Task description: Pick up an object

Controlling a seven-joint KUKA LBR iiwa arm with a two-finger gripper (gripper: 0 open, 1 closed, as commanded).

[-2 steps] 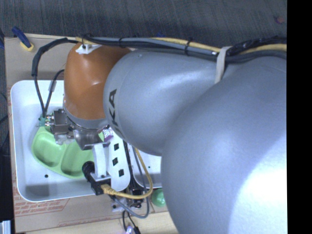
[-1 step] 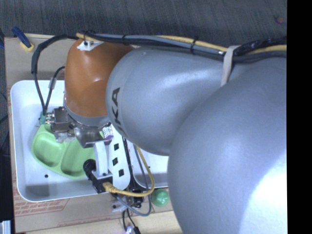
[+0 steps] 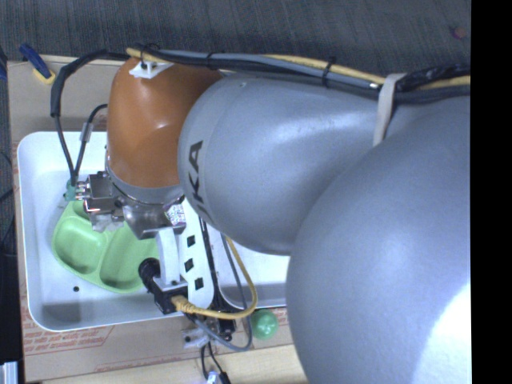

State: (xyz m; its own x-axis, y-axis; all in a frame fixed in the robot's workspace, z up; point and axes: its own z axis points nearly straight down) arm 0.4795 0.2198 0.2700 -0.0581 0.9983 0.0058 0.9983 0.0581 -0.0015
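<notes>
A light green two-hollow tray-like object (image 3: 90, 250) lies in the left white bin (image 3: 36, 214), toward its middle. The arm's orange band and wrist hang right over the bin and cover much of it. The gripper (image 3: 112, 214) reaches down at the green object's upper right edge; the wrist hides its tips. A small green ball (image 3: 263, 324) sits just beyond the bin's front rim, under the arm.
The big grey arm fills the right and centre of the view and hides the right bin. Cables run along the arm's top. A small dark speck (image 3: 76, 288) lies on the bin floor. The cardboard bench edge (image 3: 64, 342) runs along the front.
</notes>
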